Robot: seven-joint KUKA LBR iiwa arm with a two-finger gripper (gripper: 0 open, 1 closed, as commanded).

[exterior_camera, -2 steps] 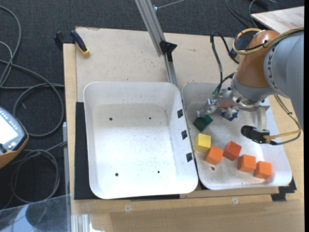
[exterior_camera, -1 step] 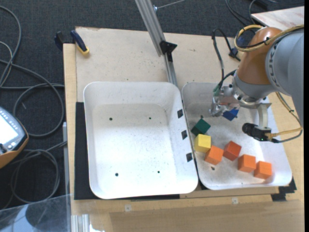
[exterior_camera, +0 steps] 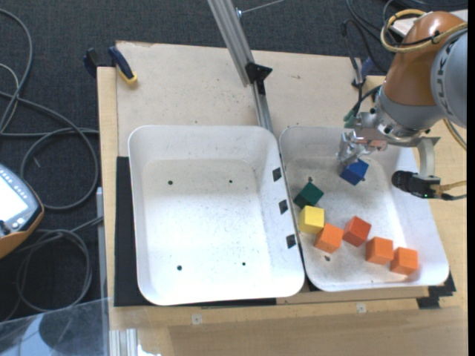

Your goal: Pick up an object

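Note:
My gripper (exterior_camera: 354, 159) reaches down into the back of the right bin (exterior_camera: 423, 232). A blue cube (exterior_camera: 355, 173) sits right at its tips, with its upper edge tucked between the two fingers (exterior_camera: 347, 151), which are shut on it. Nearer the front of the same bin lie a dark green cube (exterior_camera: 309, 195), a yellow cube (exterior_camera: 312, 218) and several orange cubes (exterior_camera: 357, 231).
The left bin (exterior_camera: 148, 154) lies beside the right one, with black clips along the shared wall (exterior_camera: 283, 206). A slanted metal rod (exterior_camera: 236, 39) rises behind the bins. The arm's orange band (exterior_camera: 419, 50) and a black cable fitting (exterior_camera: 415, 184) overhang the right bin's far right side.

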